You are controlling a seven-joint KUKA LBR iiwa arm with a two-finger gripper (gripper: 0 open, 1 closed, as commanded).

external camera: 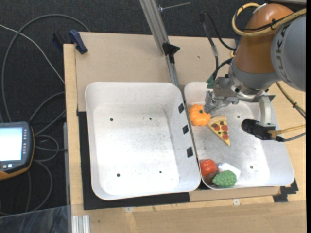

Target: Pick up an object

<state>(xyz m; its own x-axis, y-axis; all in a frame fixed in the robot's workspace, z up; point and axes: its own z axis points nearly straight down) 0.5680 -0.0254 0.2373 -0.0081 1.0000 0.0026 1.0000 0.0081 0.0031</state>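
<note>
Here my gripper (210, 106) hangs low in the right bin (272, 169), near its far left corner, with my grey arm (291, 38) and its orange band (260, 28) reaching in from the right above it; whether I am clenched or released I cannot tell, since my wrist covers that part from above; just beside my tip, and perhaps touching it, sits an orange pumpkin-like toy (198, 115), hard against the bin's left wall; next to it, toward the middle of the bin, lies a pizza slice (220, 128), its point aimed at the near right; further along the same wall, at the near left corner, a red round piece (208, 166) rests beside a green bumpy one (224, 179), with a small white item (229, 169) tucked between them; the left bin (97, 101) lies alongside, the two rims touching; a slanted metal rail (154, 23) crosses the bench (121, 57) behind both bins.
</note>
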